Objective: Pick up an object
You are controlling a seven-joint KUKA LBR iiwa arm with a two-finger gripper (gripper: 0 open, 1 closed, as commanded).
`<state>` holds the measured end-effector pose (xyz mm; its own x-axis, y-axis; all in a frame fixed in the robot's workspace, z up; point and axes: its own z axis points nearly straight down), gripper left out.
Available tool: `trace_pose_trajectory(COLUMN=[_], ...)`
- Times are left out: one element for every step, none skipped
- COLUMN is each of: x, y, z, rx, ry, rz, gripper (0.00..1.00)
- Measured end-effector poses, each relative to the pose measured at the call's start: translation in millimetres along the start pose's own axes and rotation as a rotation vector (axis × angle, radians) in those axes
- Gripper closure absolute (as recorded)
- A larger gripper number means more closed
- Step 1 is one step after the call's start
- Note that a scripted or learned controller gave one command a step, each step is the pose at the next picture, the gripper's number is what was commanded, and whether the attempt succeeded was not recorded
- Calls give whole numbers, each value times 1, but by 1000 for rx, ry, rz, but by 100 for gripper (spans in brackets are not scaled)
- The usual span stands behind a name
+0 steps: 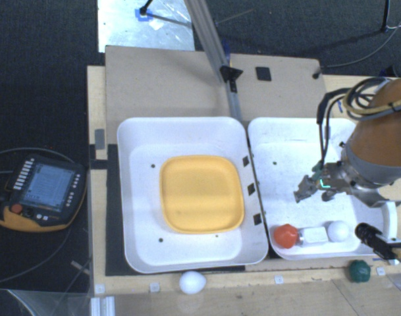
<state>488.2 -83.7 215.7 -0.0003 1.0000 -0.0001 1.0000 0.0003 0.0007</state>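
The gripper [313, 188] is hovering over the right bin [279, 143], reaching in from the right, with the orange-banded arm [382, 133] rising behind it. Whether its fingers are apart or together cannot be told from this view, and nothing is showing between them.

Along the near edge of the right bin, three things are lying in a row: a red ball [286, 236] at the left, a white rectangular block [313, 235] just beside it, and a white ball [338, 230] touching the block's right end. All three are sitting nearer than the gripper and apart from it.

The left bin [137, 176] is holding a yellow square plate [202, 193], lying flat in the middle.

Outside the bins, a white egg-shaped object [192, 282] is resting on the tabletop [160, 78] just near of the left bin, and a dark green ball [359, 270] is sitting by the near right corner. A teach pendant [42, 191] is lying on the floor at the far left of the scene.
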Motion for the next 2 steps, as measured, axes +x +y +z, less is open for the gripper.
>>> trace_pose_trajectory(x=[0,-6], y=[0,-7], z=[0,58], rx=[0,5], ry=[0,0], rz=[0,1], gripper=[0,0])
